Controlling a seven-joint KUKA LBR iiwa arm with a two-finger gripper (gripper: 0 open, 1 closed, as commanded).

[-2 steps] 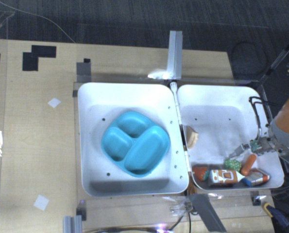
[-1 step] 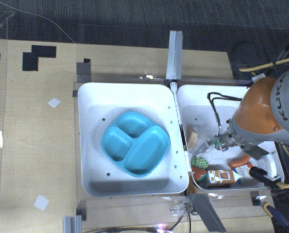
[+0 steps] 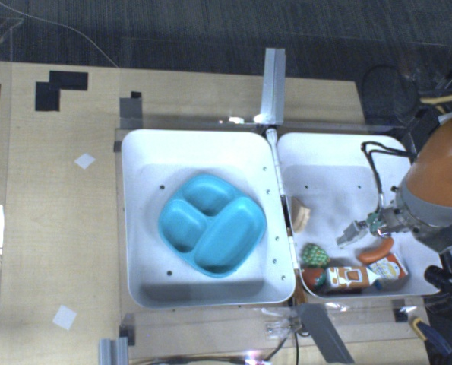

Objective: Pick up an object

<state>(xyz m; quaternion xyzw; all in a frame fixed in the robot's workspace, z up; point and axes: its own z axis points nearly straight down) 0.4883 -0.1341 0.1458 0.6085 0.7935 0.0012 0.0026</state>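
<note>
Arm enters from the bench's right edge; orange band [image 3: 440, 166] above the wrist sits over the right bin [image 3: 324, 166]. Gripper [image 3: 356, 233] points toward the bench's left edge, low over the bin floor. Fingers [image 3: 350, 234] appear slightly parted, with nothing between them; the gap is small and hard to read at this size.

Objects cluster along the right bin's front wall: a green leafy item [image 3: 314, 254] at the front-left corner, a small carton [image 3: 349, 278] just beside it, an orange-red sausage-shaped piece [image 3: 377, 250] and a packet with an orange label [image 3: 390, 269] toward the bin's right side. A pale tan piece [image 3: 300, 217] lies against the divider wall.

Key relation: the sausage-shaped piece is nearest, just front-right of the fingertips, almost under the wrist. Its long axis runs roughly left to right with a slight tilt. Judgement: the fingers have overshot it leftward, so a grasp calls for pulling back toward the right edge and dropping toward the front wall.

Left bin [image 3: 142, 226] holds a blue divided tray [image 3: 210, 223], well apart.
</note>
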